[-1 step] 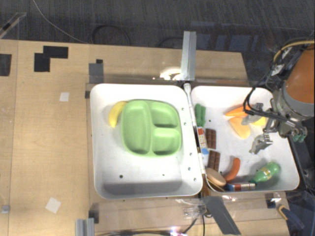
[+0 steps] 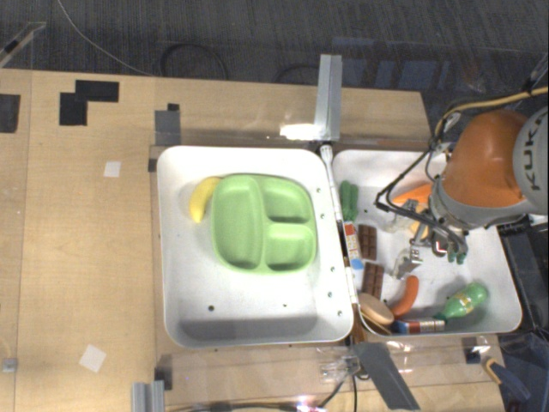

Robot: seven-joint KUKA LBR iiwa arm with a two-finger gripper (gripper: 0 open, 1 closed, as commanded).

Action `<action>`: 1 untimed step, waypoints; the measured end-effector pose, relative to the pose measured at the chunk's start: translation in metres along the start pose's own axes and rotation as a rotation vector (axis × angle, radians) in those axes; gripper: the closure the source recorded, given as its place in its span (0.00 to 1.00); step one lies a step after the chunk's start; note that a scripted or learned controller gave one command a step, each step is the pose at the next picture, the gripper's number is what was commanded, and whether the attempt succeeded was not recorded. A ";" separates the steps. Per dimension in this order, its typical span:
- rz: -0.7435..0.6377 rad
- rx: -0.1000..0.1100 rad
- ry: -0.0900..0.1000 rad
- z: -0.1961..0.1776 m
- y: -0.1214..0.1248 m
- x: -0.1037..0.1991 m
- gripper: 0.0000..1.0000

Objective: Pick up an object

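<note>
Pincer (image 2: pixel 412 260) hangs low over the middle of the right bin (image 2: pixel 506 316), beneath the arm's orange band (image 2: pixel 485 163); whether it is apart or together I cannot tell at this slant, and nothing is seen clamped in it; metal parts of it sit just above the far end of a red-orange sausage-shaped piece (image 2: pixel 406 296).

Right bin contents: the sausage piece lies tilted, near of centre; a green bottle-shaped object (image 2: pixel 463 301) lies on its side at the near right; a slim red and grey marker-like item (image 2: pixel 420 324) lies along the near wall, between sausage and bottle; a round tan disc (image 2: pixel 375 310) rests in the near left corner; two brown chocolate-bar pieces (image 2: pixel 369 260) lie along the left side, one far, one near; a narrow green piece (image 2: pixel 348 200) lies at the far left, beside the dividing wall; an orange item (image 2: pixel 413 195) sits far of centre, partly hidden by the arm and its cables.

Left bin (image 2: pixel 184 316): a light green divided tray (image 2: pixel 262 223) sits at the far centre, three compartments; a yellow banana (image 2: pixel 202 198) touches the tray's left edge; the tray's shadow falls toward the near side.

Both bins rest on a pale wooden bench (image 2: pixel 77 256); dark carpet beyond the far edge.
</note>
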State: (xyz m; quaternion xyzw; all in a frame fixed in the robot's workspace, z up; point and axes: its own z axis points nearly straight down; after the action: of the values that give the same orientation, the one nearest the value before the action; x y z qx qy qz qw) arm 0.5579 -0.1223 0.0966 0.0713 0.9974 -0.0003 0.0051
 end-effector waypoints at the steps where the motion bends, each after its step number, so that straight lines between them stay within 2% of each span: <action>1: 0.091 0.000 -0.012 0.005 -0.004 0.049 0.00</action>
State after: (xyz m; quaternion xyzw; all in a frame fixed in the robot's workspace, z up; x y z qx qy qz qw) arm 0.5084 -0.1195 0.0913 0.1165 0.9931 -0.0005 0.0109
